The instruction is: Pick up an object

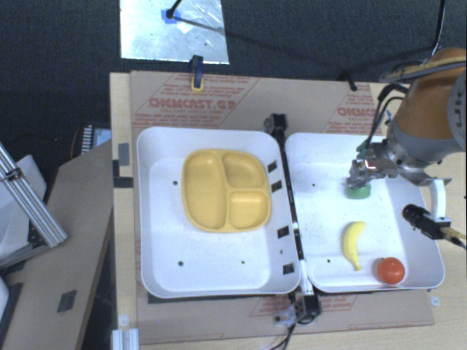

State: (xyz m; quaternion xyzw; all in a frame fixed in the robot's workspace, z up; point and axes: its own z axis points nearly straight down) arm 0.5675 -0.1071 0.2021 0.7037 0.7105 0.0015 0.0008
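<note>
In the right bin (321, 152) a small green object (357, 190) lies toward the upper right. My gripper (360, 173) is directly over it, its tip down at the object and covering most of it. A yellow banana (353, 244) rests below, near the bin's middle. An orange-red ball (390, 270) sits in the bin's lower right corner.
The left bin (157, 261) holds a yellow divided plate (225, 189). A black divider with clips (286, 210) runs between the bins. My arm (430, 115) comes in from the right over the right bin's far corner. A black fitting (427, 222) sticks out at the right bin's edge.
</note>
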